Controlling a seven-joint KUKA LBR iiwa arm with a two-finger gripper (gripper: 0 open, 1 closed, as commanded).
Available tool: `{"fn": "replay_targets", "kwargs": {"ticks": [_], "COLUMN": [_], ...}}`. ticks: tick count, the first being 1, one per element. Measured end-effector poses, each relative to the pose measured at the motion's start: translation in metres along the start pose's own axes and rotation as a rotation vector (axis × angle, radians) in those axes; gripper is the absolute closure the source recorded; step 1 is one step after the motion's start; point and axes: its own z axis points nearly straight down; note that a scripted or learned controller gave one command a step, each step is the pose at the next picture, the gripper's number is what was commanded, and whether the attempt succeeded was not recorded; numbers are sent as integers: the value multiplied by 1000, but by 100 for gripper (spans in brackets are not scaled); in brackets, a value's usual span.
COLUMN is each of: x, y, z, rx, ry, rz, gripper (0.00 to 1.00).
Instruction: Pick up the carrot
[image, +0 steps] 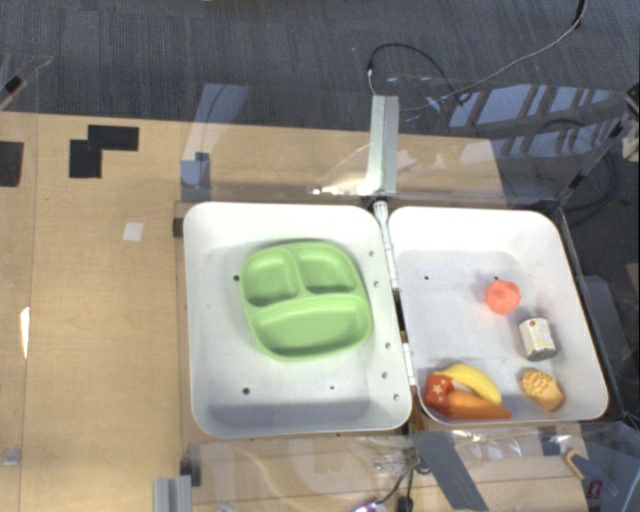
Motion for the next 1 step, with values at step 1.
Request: {"fn": "replay_targets", "kwargs": {"ticks": [1], "x": [4], "y": [-1], "z": [-8], "rx": [1], "ry": [-2], "rz": [-12], "gripper": [100]}}
